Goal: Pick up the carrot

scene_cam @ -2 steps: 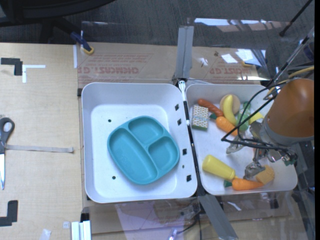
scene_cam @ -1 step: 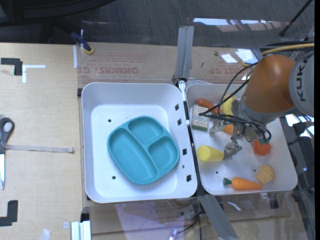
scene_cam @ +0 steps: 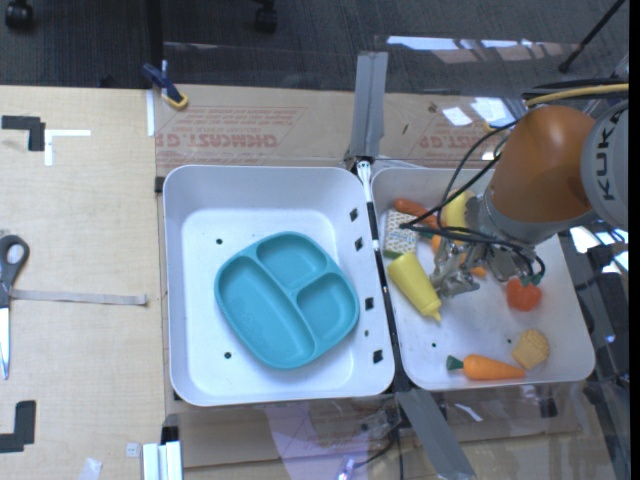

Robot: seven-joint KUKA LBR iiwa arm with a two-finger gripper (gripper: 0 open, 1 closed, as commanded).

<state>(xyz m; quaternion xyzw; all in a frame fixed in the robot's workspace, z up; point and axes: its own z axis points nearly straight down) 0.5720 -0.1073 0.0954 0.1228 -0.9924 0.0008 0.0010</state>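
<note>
In right bin (scene_cam: 570, 363), carrot (scene_cam: 488, 368) — tool (scene_cam: 455, 280) apart

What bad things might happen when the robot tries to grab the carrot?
1. The gripper hangs beside the yellow bottle, away from the carrot, so it may close on the wrong toy.
2. The carrot lies close to the right bin's front wall, so a finger might bump the wall or slip off.
3. The cracker sits right next to the carrot and may get shoved or grabbed along with it.
</note>
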